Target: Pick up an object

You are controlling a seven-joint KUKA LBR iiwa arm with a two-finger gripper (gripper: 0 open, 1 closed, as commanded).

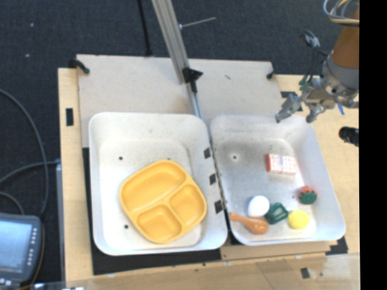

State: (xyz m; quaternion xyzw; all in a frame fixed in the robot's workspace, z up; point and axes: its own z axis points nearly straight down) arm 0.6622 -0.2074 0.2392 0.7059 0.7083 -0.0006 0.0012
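pincer: the grey two-finger gripper (300, 109) is hanging over the right white plastic bin's (239, 132) back-right rim, fingers spread apart, nothing btwn them
target: small red-and-white printed box (282, 164) is lying flat, down-left of it, long axis approx left-right
others: white ball (258, 206), yellow ball (298, 219), both smooth and round
left bin: yellow divided plastic tray (162, 200)

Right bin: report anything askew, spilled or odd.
Nothing stands out. The right bin holds a small box, white ball, green piece, yellow ball, red piece and orange utensil, loose but contained.
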